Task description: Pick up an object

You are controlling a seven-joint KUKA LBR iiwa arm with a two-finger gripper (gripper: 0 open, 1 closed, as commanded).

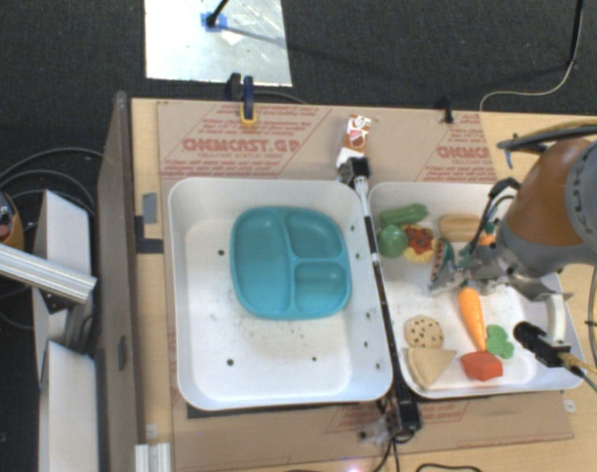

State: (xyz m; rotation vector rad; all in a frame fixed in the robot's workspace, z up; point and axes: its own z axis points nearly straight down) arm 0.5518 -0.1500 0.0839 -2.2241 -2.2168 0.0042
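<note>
Brown desk (278, 146) carries two white bins. We note the tool (446, 268) low in the right bin (549, 382), beside a carrot (472, 318) at right centre, likely targeting it. Its grip state we cannot tell.

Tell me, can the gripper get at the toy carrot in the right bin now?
Probably yes. The gripper is low in the right bin, just left of the carrot, whose top is uncovered.
</note>
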